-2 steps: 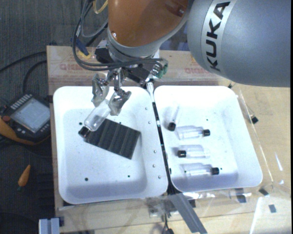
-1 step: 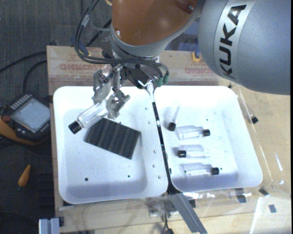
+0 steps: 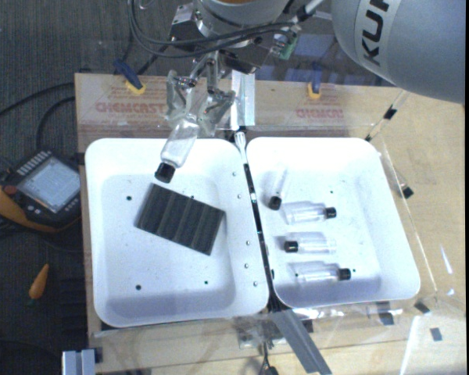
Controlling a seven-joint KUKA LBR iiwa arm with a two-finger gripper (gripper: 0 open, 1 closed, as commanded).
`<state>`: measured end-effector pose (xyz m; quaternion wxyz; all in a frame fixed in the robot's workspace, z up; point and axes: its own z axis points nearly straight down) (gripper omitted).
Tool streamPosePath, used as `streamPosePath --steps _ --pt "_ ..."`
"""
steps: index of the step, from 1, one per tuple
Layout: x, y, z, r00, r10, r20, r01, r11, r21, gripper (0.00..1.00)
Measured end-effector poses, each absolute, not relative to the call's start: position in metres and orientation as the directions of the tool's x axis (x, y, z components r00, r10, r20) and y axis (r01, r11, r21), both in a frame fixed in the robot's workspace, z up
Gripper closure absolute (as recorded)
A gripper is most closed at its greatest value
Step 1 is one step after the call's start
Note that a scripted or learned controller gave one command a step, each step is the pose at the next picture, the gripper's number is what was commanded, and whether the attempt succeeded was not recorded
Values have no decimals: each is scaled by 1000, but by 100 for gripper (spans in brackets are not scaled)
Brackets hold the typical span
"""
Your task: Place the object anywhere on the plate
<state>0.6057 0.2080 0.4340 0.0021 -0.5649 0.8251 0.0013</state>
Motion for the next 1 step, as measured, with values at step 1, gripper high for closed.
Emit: streamPosePath --steps 1 --pt "541 209 347 -357 -934 -4 -934 357 2 100"
